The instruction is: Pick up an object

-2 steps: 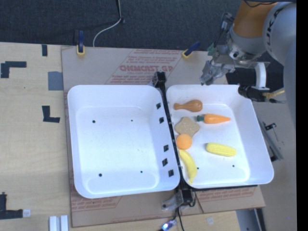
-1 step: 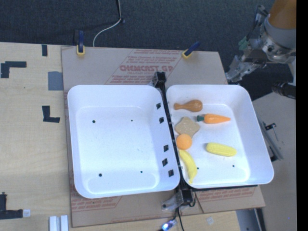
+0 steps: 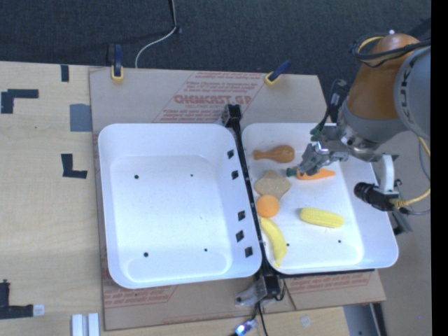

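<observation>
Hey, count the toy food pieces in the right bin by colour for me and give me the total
Yellow: 2, the yellow plastic banana and the yellow plastic corn cob
Orange: 2, the round orange plastic fruit and the orange plastic carrot beside the tool
Brown or tan: 2, the brown plastic drumstick and the tan plastic bread piece
Total: 6

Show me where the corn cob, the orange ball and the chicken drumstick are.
corn cob (image 3: 322,218), camera view, middle of the cob.
orange ball (image 3: 267,206), camera view, its centre.
chicken drumstick (image 3: 280,152), camera view, the thick meaty end.

Left bin (image 3: 168,208) lies open; food (image 3: 269,185) crowds the right bin's (image 3: 350,257) left side.
</observation>
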